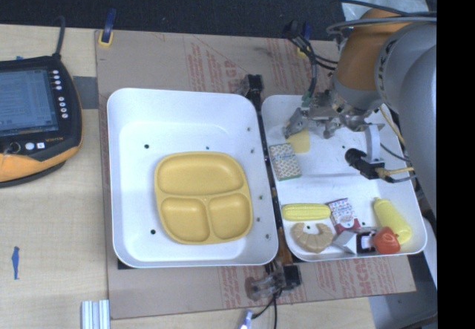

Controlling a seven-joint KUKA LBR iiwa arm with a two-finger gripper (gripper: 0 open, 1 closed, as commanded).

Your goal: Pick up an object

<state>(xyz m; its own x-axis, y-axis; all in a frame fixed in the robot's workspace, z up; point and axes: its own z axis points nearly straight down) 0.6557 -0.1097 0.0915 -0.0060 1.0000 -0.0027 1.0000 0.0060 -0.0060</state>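
My gripper hangs low over the back left part of the right bin, its fingers spread apart with nothing between them. A small yellow block lies just in front of the fingertips, close to the left finger. A patterned square packet lies beside it against the bin's left wall. Along the front of the bin lie a yellow corn cob, a croissant, a small red and white packet, a yellow bottle and a red piece.
The left bin holds a yellow divided plate. A control tablet lies on the bench at far left. The arm's grey body and cables overhang the right bin's back right corner.
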